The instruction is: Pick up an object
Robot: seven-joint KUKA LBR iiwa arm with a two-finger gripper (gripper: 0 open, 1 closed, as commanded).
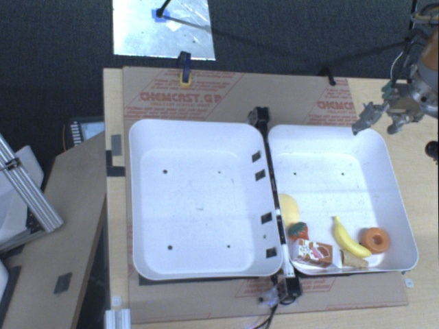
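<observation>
From my remote station: the arm reaches in at upper right, its gripper point(381, 118) fingers spread and holding nothing, above the right bin's point(322, 163) far corner. The banana point(348, 238) lies well apart near the front rim.

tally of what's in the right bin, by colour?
Yellow: 2, the banana and a rounded yellow item
Orange: 1, the orange ring
Red: 1, a small red piece
Red and white: 1, a printed packet
Total: 5, all at the near end of the right bin.
</observation>
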